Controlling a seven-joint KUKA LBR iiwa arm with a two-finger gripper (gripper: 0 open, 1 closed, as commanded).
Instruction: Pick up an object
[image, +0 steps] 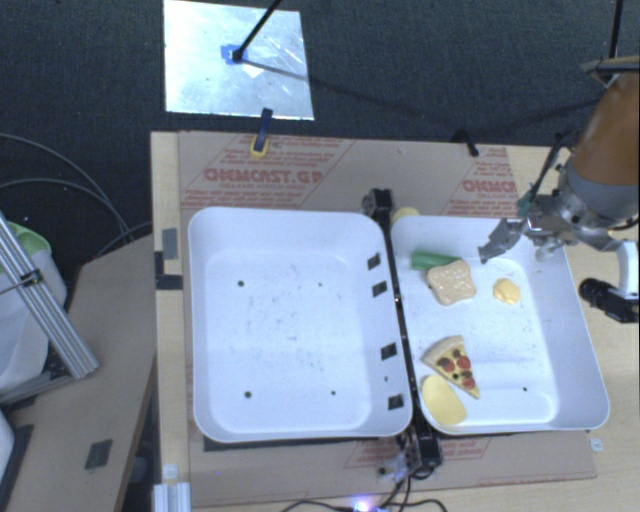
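Observation:
The right bin (575, 345) holds several toy foods. A green piece (432, 258) lies at its back left, touching a tan toast slice (452, 283). A small yellow lump (507, 291) sits to the right of the toast. Near the front lie a pizza slice (456, 364) and a yellow disc (443, 402). My gripper (516, 249) hangs over the back of the right bin, above and slightly behind the yellow lump and to the right of the green piece. Its fingers are spread open with nothing between them.
The left bin (290, 320) stands beside the right one, with a black clip divider (392, 320) between them. A small pale ball (405, 213) rests behind the bins at the divider. Cardboard (300, 170) lies under both bins.

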